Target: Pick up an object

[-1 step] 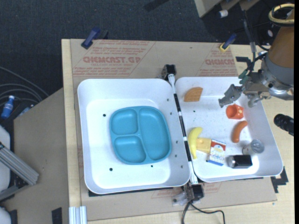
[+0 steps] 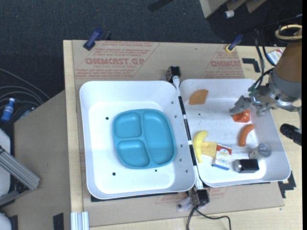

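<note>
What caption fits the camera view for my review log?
KUKA arm's gripper poised over a small red item in the right bin; blue divided plate in the left bin.

Single fixed camera, mounted above the bench (image 2: 144, 56), looking down at a slant. Both white bins fall in frame: left bin (image 2: 91, 128) at centre, right bin (image 2: 276, 152) toward the right edge. Mid-range standoff; dark floor fills the upper frame. The arm (image 2: 288, 75) enters at upper right.
</note>
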`<move>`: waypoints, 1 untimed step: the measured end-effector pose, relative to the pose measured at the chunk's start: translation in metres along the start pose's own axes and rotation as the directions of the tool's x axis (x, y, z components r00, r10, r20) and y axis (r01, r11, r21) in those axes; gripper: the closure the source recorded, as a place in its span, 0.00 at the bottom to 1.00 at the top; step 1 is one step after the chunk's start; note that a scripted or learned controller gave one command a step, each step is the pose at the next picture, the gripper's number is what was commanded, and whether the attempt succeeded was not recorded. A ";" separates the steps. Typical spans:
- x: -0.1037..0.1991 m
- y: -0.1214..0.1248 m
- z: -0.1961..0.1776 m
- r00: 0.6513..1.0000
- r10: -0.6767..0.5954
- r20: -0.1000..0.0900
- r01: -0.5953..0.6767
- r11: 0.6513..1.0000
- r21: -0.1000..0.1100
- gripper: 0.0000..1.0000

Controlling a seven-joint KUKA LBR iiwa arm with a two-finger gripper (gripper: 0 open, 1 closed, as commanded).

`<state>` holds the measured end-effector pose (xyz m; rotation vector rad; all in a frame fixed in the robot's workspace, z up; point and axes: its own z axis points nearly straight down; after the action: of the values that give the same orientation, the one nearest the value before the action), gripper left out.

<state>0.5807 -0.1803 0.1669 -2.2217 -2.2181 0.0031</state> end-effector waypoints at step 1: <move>-0.019 0.047 0.076 1.000 -0.003 0.006 0.003 1.000 -0.015 0.00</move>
<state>0.6270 -0.1993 0.0906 -2.2295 -2.2318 -0.0066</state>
